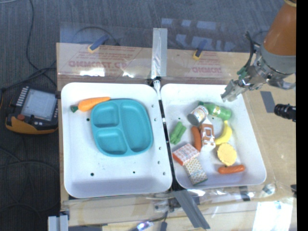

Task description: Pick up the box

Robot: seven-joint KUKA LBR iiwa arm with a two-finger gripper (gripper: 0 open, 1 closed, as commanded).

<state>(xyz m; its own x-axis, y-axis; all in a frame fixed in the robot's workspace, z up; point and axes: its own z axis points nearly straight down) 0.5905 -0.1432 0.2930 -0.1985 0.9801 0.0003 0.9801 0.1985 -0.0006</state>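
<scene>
Patterned box point(196, 170): front of my right bin point(255, 143), beside a pink block point(185, 153), untouched.
Gripper point(232, 91): above the bin's far edge, carrying nothing; finger gap, cannot tell.
Left: reach, descend, grasp, lift.

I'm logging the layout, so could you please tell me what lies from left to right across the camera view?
Handheld controller → carrot → blue divided plate → green pepper → patterned box → banana → end effector.
</scene>
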